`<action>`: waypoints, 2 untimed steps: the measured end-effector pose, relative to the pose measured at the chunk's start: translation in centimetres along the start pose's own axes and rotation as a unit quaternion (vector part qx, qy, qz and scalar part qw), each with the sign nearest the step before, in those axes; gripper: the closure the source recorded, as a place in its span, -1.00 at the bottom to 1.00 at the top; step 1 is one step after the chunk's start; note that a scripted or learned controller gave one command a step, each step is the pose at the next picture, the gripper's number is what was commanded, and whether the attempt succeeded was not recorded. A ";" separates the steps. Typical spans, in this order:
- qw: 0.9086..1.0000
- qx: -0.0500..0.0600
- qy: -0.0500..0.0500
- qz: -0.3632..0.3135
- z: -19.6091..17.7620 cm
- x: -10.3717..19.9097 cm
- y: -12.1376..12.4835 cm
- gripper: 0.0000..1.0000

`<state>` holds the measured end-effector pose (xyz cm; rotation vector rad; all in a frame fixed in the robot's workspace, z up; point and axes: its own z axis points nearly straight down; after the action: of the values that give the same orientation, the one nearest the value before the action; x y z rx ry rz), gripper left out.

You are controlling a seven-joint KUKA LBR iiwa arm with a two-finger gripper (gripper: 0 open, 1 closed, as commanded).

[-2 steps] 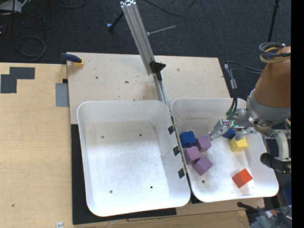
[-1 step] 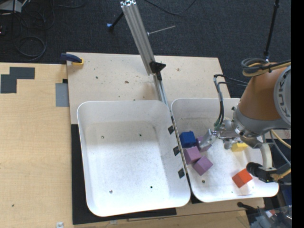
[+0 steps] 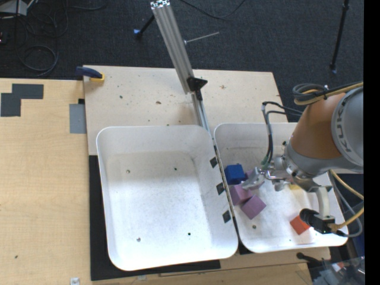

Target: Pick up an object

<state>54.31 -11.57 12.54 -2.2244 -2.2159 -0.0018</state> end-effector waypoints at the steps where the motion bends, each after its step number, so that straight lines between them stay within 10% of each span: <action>1: 1.000 -0.010 -0.004 0.001 0.3 -0.3 0.5 -1.00; 2: 1.000 -0.009 -0.004 0.006 -0.5 -0.5 0.4 1.00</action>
<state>54.72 -12.09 13.04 -2.2500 -2.2162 -0.0137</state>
